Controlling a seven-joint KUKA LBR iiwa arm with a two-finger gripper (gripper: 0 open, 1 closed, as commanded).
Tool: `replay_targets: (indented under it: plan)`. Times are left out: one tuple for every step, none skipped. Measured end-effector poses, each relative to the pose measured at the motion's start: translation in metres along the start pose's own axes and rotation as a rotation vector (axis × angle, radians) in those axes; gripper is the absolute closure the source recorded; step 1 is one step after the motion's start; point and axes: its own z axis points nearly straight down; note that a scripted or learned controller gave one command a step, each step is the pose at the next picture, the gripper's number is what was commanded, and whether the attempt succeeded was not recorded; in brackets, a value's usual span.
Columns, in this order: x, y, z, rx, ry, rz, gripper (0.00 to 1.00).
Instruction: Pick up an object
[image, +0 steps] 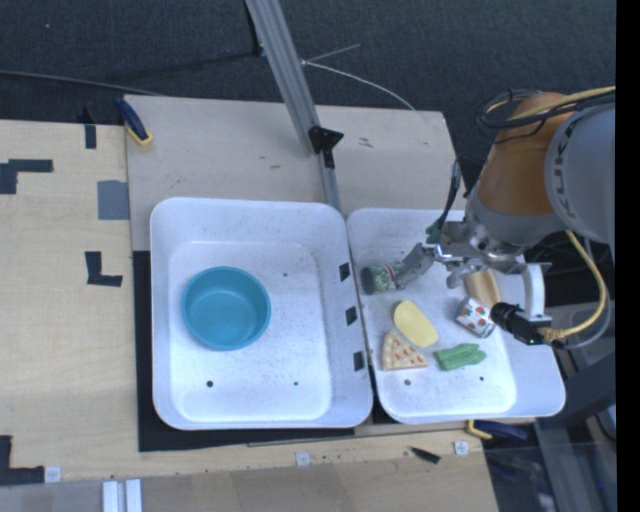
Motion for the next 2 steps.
replay_targets:
  plan:
    - [-0.003,0.002,0.044,-0.003,-0.001,-0.001,0.00]
    - [-0.002,0.002,0.033,-0.004,0.000,-0.003,1.00]
